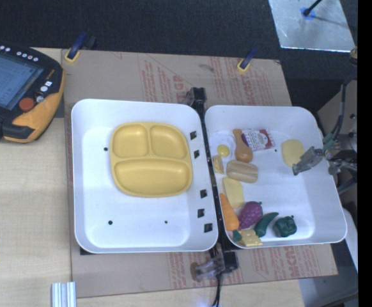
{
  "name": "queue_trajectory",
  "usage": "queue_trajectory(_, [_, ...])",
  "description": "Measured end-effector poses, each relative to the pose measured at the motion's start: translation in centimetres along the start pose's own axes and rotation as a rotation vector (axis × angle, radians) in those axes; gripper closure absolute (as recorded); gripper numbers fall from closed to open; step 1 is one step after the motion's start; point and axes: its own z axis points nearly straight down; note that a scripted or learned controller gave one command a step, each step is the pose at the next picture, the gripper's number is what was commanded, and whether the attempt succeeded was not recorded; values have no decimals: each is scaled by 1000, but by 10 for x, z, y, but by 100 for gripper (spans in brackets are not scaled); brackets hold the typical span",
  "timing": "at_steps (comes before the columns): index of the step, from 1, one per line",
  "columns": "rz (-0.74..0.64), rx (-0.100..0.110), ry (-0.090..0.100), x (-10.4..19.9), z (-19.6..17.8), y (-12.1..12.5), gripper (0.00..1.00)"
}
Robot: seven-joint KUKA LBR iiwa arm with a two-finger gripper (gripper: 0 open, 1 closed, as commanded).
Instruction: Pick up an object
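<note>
Near edge of bench: clip (210, 268) at the seam between the two bins; toys lie in the right bin (314, 123), none held.

Along right bin's near edge: green pepper (286, 226), dark green pod (265, 222), purple bunch (250, 214), orange carrot (229, 212) against the left wall, small yellow bits (248, 237) at the near-left corner. Further in: pale yellow block (233, 191), tan bread roll (241, 171), brown bottle-shaped piece (241, 146), red-and-white packet (257, 138) toward the far edge, small yellow piece (222, 151) by the left wall. Pale yellow round piece (292, 150) sits toward the right wall, just beside the gripper (304, 162), apart from it. Gripper reaches over the right rim, low; nothing between its fingers; jaw spread cannot be told. Left bin (87, 171): yellow divided plate (151, 158), centred. Far-left bench corner: teach pendant (16, 91).
</note>
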Motion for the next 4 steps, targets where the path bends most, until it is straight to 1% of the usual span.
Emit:
queue_trajectory(1, [-4,-3,2,46,151,55,0])
queue_trajectory(2, [-5,-8,-2,88,143,100,0])
queue_trajectory(3, [7,39,7,83,135,142,0])
queue_trajectory(4, [-5,-10,1,145,38,154,0])
